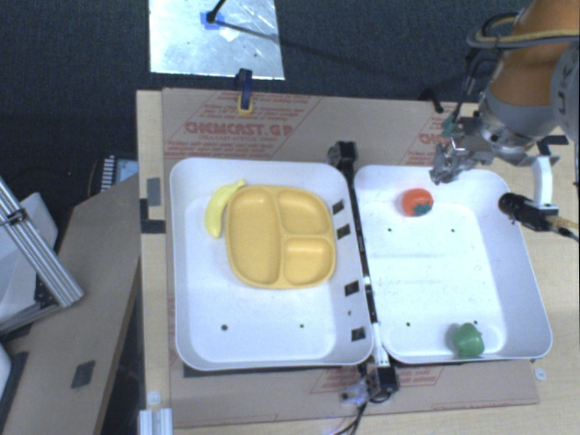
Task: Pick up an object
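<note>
Camera view: an orange tomato-like object [417, 202] lies near the far edge of the right bin [453, 270], a green object [468, 340] in its near corner. Just beyond it hangs the pincer [445, 172], nothing between its fingers; their spread is unclear.

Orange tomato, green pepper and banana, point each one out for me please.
Orange tomato [417, 202], camera view, middle of its round top, far side of the right bin.
Green pepper [468, 340], camera view, centre of its body, near corner of the right bin.
Banana [217, 211], camera view, middle of its curve, beside the yellow plate [263, 243].
</note>
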Controlling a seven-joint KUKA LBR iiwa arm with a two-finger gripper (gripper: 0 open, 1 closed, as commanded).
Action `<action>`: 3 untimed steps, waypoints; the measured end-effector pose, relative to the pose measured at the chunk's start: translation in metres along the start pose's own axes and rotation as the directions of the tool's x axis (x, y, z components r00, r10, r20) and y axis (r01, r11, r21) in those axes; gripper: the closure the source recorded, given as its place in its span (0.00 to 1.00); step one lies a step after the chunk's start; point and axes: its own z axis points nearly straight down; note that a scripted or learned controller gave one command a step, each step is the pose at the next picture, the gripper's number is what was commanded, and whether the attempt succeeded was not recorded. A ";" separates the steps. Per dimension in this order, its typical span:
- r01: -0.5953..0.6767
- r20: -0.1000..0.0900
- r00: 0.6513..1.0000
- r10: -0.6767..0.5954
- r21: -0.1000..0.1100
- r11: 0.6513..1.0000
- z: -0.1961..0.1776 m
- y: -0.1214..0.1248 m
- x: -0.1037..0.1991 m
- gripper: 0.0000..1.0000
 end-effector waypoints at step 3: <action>0.002 -0.002 1.000 -0.002 0.001 1.000 0.020 0.000 0.152 1.00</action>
